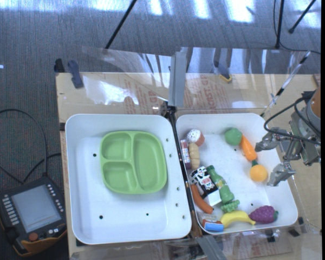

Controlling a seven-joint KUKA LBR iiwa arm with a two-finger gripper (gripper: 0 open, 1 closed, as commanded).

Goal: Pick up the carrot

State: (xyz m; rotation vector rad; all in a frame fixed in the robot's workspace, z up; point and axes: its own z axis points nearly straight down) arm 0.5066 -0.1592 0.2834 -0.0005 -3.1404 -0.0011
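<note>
The small orange carrot with green top (248, 148) lies right of frame centre, just left of the claw (274, 158). The claw hangs at the right edge, fingers spread wide, gripping nothing.

At the right edge, the arm (312, 124) looks grey and metallic, with a patch of orange showing above the wrist. Thin black cables loop off it. The gripper (275, 158) ends in two pale grey metal fingers (268, 142), angular and jointed, on a bulkier silver body.

Green divided tray (134, 162) in left bin (81, 199), carrot (248, 148) in right bin (276, 124), open gripper (273, 158) beside it
</note>
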